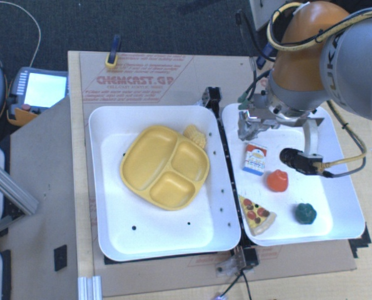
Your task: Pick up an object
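The big grey arm (pixel 354 49) ran off the right edge and the top edge, so most of it was cut off. It covered the back part of the right bin (pixel 345 227), and the gripper (pixel 254 127) under it was too dark and crowded to make out. A small yellow thing (pixel 196 136) peeked out from behind the yellow plate (pixel 165 166), mostly hidden, and the words on the little box (pixel 255 160) were too small to read.
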Controlling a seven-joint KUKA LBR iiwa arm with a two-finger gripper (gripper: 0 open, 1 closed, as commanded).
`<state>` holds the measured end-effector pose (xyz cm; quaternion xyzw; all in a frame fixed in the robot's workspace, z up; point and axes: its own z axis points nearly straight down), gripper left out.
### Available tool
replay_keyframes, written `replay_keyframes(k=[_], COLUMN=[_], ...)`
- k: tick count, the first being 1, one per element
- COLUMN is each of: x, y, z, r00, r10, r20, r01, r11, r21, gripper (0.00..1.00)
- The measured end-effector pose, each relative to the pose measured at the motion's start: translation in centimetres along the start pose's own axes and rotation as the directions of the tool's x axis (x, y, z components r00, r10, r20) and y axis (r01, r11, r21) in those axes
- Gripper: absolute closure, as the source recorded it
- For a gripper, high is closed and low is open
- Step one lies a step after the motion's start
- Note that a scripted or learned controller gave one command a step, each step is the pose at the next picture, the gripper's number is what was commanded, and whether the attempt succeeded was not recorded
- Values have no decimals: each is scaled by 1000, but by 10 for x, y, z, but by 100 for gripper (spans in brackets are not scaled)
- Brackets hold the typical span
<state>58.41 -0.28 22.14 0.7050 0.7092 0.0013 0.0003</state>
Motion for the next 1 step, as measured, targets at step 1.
replay_keyframes(k=[1], x=[53], y=[9], z=[8], r00=[1000], r10=[0], r20=[0], r01=[0], r11=[1000], r21=[1], gripper=[100])
